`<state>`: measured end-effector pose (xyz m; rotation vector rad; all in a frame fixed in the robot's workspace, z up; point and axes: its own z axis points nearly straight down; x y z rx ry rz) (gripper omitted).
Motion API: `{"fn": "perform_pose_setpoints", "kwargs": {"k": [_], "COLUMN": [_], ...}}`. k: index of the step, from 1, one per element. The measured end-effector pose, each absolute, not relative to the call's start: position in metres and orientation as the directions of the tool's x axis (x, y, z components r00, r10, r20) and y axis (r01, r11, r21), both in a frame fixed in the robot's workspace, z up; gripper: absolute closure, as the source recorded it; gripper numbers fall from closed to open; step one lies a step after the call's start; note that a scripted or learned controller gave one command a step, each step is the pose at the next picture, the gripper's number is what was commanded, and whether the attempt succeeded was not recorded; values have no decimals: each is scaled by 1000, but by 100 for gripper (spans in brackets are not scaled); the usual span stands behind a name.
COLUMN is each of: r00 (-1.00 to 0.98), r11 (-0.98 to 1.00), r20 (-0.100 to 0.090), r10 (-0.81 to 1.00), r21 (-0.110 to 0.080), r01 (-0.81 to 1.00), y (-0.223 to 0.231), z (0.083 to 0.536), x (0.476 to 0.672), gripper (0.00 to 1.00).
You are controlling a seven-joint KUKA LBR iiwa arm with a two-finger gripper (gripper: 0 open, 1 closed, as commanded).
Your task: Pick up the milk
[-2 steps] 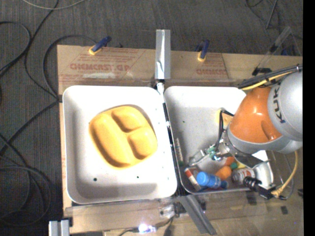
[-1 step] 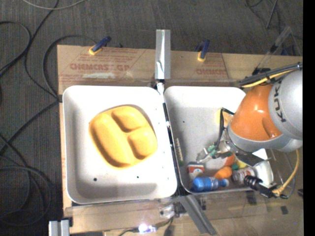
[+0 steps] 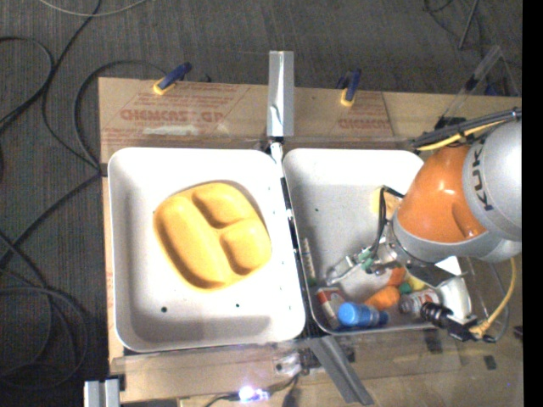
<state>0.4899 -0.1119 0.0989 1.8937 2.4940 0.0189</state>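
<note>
Gripper (image 3: 366,261) low in right bin (image 3: 339,185), near its front wall; finger state impossible to tell. Blue bottle (image 3: 358,315) and orange piece (image 3: 383,298) just front of it. Milk not identifiable among clutter. Yellow tray (image 3: 212,234) in left bin (image 3: 127,312).

Glossy orange band (image 3: 441,206); smooth matt white plastic bins (image 3: 127,253); matt yellow plastic tray (image 3: 212,234); brown cardboard (image 3: 187,113).
</note>
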Motion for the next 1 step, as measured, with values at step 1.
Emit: {"fn": "perform_pose_setpoints", "kwargs": {"k": [1], "r00": [8], "r11": [-8], "r20": [0], "r10": [1000], "r21": [4], "r01": [1000], "y": [-106], "z": [88], "x": [540], "gripper": [0]}}
